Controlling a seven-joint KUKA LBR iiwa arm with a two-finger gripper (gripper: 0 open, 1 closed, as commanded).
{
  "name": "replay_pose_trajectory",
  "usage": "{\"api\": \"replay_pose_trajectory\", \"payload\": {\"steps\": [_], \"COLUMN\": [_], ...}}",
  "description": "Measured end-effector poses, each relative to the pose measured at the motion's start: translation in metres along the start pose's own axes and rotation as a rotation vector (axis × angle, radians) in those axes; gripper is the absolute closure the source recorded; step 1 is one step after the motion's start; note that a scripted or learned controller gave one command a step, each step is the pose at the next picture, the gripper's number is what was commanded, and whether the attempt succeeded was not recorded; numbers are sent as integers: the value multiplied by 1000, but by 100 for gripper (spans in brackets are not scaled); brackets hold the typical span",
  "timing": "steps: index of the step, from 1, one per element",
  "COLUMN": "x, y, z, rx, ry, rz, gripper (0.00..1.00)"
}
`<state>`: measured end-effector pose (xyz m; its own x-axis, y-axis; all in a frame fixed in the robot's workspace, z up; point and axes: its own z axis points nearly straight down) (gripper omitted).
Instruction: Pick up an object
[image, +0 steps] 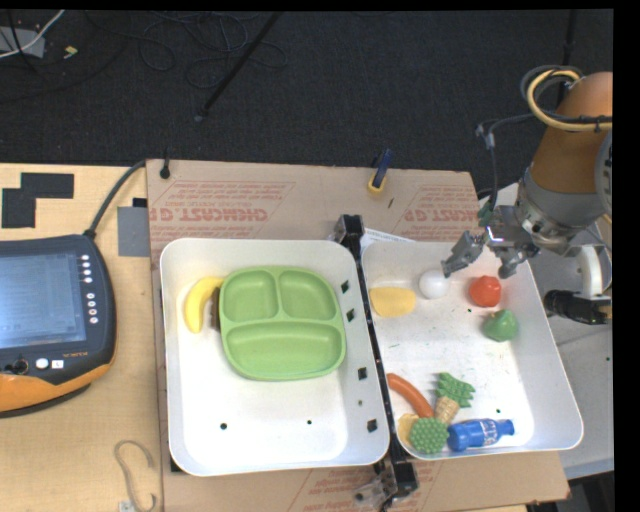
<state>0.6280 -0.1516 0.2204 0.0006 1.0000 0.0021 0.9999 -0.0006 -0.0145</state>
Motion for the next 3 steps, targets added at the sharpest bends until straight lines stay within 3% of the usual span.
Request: {"api": "replay_pose_trajectory", "payload": {"steps": [1,3], "x": [0,-2], "y": [3,1], "z": [-8,112], "rx": [-14,-5], "ry": [-2,0], "rz": [-1,-2], "gripper": [0,0]}}
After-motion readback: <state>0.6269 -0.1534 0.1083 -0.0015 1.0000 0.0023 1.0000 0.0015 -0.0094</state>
